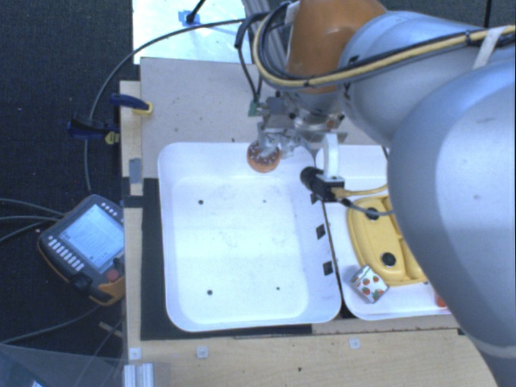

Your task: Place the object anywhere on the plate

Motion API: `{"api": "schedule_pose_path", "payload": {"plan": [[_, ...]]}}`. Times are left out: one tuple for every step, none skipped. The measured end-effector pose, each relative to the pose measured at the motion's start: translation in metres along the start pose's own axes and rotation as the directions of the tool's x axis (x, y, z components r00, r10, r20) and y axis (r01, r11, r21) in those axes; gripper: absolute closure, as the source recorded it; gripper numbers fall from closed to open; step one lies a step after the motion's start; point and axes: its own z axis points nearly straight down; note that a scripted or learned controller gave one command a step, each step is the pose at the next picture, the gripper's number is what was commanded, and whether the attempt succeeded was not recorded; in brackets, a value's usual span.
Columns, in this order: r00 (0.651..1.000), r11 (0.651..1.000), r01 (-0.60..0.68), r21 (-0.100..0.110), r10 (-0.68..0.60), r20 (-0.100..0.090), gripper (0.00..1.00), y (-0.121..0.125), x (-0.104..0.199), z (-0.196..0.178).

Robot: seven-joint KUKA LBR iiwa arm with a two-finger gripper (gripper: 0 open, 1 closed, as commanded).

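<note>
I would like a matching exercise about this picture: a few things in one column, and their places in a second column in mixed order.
Things:
1. round brown object
2. yellow plate
3. patterned cube
4. handheld control unit

Places:
a. right bin, near its front edge
b. on the floor, left of the bench
c. under the tool, over the left bin's far rim
d. right bin, partly behind the arm

Pairs: 1-c, 2-d, 3-a, 4-b

Beige counter (201, 95) spreads left of & behind the claw (270, 147). Dark carpeted floor (56, 47) far left, w/ cables trailing. Teach pendant (85, 244) lies on floor, lower left of claw. Blue/yellow clamps (109, 119) grip counter's left edge. Bright patch at top.
</note>
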Motion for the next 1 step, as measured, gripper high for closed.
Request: {"api": "schedule_pose_path", "payload": {"plan": [[1.0, 1.0, -0.003, 0.0, 0.003, 0.001, 0.0, -0.0001, -0.0027, -0.001]]}}
